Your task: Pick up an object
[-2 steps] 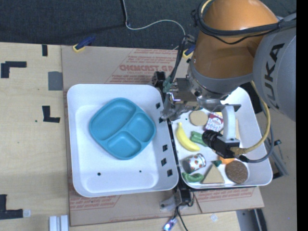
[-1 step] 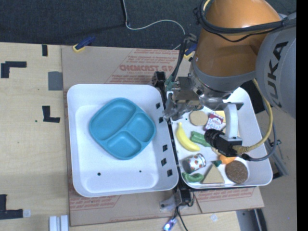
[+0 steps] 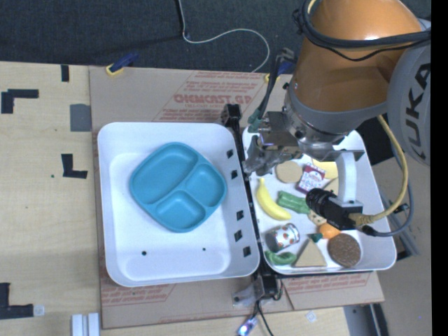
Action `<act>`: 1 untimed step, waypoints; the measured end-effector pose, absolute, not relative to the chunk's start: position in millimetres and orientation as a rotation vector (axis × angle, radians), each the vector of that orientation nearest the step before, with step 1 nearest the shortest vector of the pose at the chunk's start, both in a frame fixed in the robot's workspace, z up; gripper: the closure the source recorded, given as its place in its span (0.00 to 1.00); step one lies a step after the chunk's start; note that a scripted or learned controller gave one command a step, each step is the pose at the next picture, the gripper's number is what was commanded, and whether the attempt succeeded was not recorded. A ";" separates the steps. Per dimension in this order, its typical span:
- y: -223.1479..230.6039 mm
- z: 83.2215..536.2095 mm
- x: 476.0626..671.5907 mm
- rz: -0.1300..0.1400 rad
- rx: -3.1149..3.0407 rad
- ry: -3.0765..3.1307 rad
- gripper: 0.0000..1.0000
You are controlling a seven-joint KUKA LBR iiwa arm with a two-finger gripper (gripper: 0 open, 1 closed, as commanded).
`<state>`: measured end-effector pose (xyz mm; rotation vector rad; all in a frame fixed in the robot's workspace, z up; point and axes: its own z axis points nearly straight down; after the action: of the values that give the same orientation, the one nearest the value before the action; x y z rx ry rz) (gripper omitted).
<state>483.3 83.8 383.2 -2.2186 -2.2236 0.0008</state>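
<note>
You saw the arm (image 3: 350, 54) reach in from the right and hang over the far part of the right bin (image 3: 374, 261). The gripper (image 3: 269, 149) sat low at that bin's far-left corner, just beside the divider between the bins. You could not tell its state, as the wrist hid it from above.

The objects lay in the right bin: a yellow banana (image 3: 269, 201) near the left wall, a green piece (image 3: 292, 201) touching it on the right, a tan round piece (image 3: 286, 171) farther back, a small can (image 3: 283, 237) nearer, a brown disc (image 3: 344, 250) at the near-right corner, and a tan wedge (image 3: 311, 256) between can and disc.

The left bin (image 3: 115, 187) held a blue divided plate (image 3: 178, 185).
</note>
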 end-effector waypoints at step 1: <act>91.5 382.4 483.5 0.002 -2.221 -2.222 1.00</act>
<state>483.5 91.5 382.4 -2.2206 -2.2217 0.0023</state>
